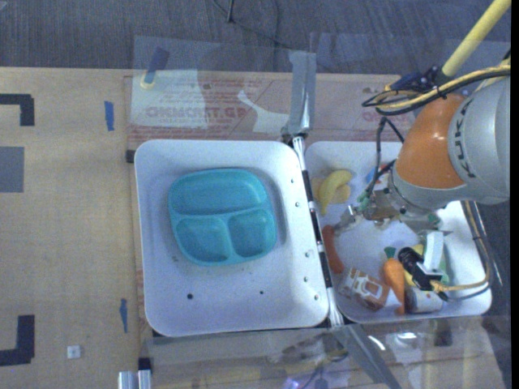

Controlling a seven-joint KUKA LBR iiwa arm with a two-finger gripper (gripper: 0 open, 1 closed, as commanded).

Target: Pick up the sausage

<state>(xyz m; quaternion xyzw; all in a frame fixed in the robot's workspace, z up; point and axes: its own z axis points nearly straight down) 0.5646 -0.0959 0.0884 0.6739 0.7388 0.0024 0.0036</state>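
The sausage (330, 251) is a slim reddish-orange piece lying lengthwise against the left wall of the right bin (466, 298). My gripper (363, 214) hangs over the middle of that bin, just right of and a little above the sausage's upper end, apart from it. Nothing shows in its grasp. The grey arm with its orange band (430, 148) comes in from the upper right and hides the bin's back right part.
A yellow banana (335, 186) lies at the back left of the right bin. An orange carrot (395, 277) and a small brown-and-white block (364, 288) sit near its front. The left bin (162, 298) holds a teal divided plate (223, 215).
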